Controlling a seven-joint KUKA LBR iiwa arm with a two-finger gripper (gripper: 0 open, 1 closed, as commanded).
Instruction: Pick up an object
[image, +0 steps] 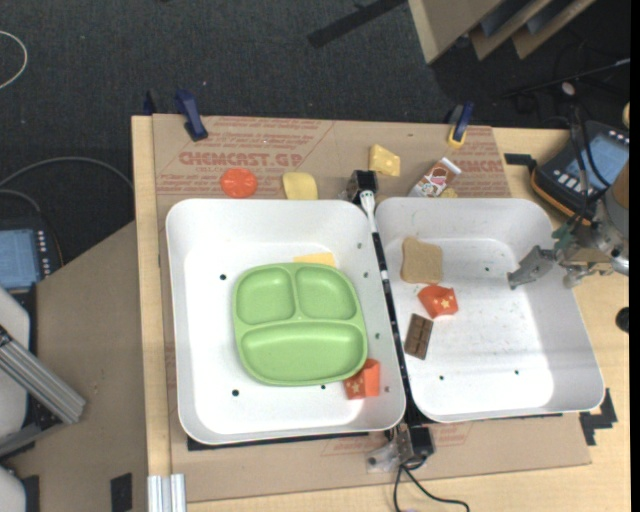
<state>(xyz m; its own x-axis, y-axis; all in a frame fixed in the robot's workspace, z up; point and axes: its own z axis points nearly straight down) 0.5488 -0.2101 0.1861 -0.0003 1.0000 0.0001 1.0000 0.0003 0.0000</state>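
Claw (530, 268) low over right bin (520, 385), near its right wall; finger state: cannot tell. Nothing seen between fingers. Red block (439, 300), brown square (422, 260), dark bar (419, 336) well left of claw. Green divided plate (298, 324) farther left, in left bin (200, 300).

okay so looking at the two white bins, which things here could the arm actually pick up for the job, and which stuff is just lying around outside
In play, in the bins:
gripper, over the right bin
tan square
red block
brown bar
green divided plate
orange block

Lying about, on the cardboard behind:
orange disc
yellow piece
yellow wedge
small carton
blue clamps
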